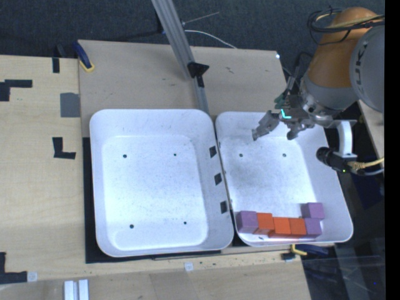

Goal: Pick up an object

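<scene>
Purple and orange blocks huddle against the right bin's near wall; the gripper hangs spread and empty well beyond them, and descending fingers may jam between wall and neighbouring blocks

A grey metal pole slants above 2 white bins.

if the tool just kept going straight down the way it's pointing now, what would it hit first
Most likely the bare floor of the right bin. The tool hangs open over that bin's far end, with nothing between its fingers. The purple and orange blocks lie at the near wall, well off that line. Height is hard to judge from this slanted view.
</scene>
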You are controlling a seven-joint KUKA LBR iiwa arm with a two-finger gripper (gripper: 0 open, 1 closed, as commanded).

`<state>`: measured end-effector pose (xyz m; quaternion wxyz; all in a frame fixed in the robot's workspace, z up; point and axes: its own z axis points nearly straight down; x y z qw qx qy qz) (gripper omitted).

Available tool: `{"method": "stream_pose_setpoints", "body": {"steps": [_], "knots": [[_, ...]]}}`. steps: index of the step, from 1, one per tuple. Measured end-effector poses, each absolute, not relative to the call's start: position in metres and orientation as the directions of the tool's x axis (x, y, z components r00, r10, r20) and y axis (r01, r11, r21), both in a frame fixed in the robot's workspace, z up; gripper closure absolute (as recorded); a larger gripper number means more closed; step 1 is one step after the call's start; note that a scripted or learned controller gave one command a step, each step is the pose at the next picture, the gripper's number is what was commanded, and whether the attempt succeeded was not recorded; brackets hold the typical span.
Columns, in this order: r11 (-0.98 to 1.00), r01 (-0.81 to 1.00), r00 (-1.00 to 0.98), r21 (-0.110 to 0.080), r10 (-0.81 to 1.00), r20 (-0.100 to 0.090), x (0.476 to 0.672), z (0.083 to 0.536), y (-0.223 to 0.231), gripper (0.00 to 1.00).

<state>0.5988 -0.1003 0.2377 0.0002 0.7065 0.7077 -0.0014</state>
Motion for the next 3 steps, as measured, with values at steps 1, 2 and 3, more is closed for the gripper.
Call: {"method": "stream_pose_setpoints", "body": {"steps": [1,2,3], "knots": [[0.002,1.0,-0.002,-0.002,1.0,-0.002,0.5988,0.2377,-0.1002,0.0],[0.002,1.0,-0.002,-0.002,1.0,-0.002,0.5988,0.2377,-0.1002,0.0],[0.002,1.0,-0.002,-0.002,1.0,-0.002,0.5988,0.2377,-0.1001,0.0]]}}
